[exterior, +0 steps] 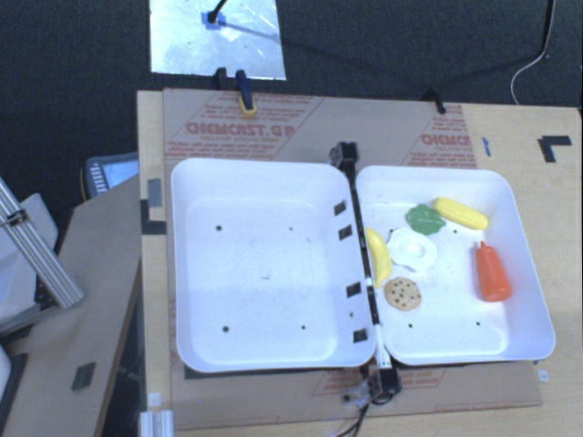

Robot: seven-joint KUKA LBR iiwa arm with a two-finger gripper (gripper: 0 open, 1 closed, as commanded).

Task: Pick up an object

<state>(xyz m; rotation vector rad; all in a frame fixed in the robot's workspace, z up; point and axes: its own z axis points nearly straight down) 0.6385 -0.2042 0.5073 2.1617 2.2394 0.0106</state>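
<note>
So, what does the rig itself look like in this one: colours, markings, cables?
A shallow white left bin and right bin are joined by black clips on a tan board with red lettering. A thin white cable loops at upper right.

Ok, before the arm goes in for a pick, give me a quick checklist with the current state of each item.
1. Objects available in the right bin: ok, six toy foods there.
2. Orange bottle clear of neighbours: ok, it lies apart.
3. Cookie clear: ok, a small gap around it.
4. Banana graspable: not ok, pressed against the divider wall.
5. Green leaf, corn and fried egg separated: not ok, clustered and touching.
6. Gripper state: cannot tell.
</note>
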